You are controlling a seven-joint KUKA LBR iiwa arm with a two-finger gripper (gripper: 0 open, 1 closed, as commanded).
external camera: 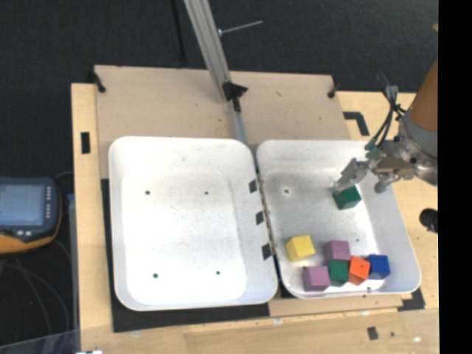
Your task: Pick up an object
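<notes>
One green cube (346, 197) sits just below the claw (365, 175).

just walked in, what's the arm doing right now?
The arm's end effector is over the right bin, right at a green block that sits apart from the others. Whether it has the block gripped is unclear. Yellow, purple, green, orange and blue blocks are clustered at the bin's near edge. The left bin sits alongside.

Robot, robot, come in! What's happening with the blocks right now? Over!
End effector over right bin, at green block. Grip on it unconfirmed. Other blocks clustered at bin's near edge, yellow block apart from it. Nothing blocking.
</notes>
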